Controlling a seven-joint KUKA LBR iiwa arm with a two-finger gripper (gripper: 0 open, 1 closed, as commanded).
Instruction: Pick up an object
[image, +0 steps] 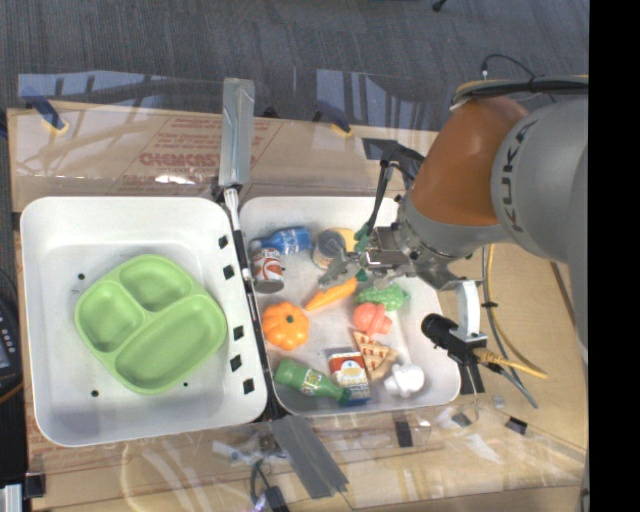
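The right bin (440, 375) holds several toy foods. My gripper (356, 262) hangs low over its middle, just above the orange carrot (331, 293) and beside a green broccoli piece (386, 297). Around them lie an orange pumpkin (284, 325), a red fruit (369, 317), a pizza slice (376, 353), a small red-and-white box (347, 369), a green bottle (304, 378), a white piece (406, 379), a red-and-white can (267, 270), a blue packet (291, 240) and a round grey-yellow item (329, 243). Nothing is visibly held.
The left bin (50, 400) carries a green divided plate (150, 322). A grey divider bar (236, 130) runs between the bins at the back. The arm's orange band (465, 165) covers the right bin's far right corner. Cables (500, 360) trail at the right.
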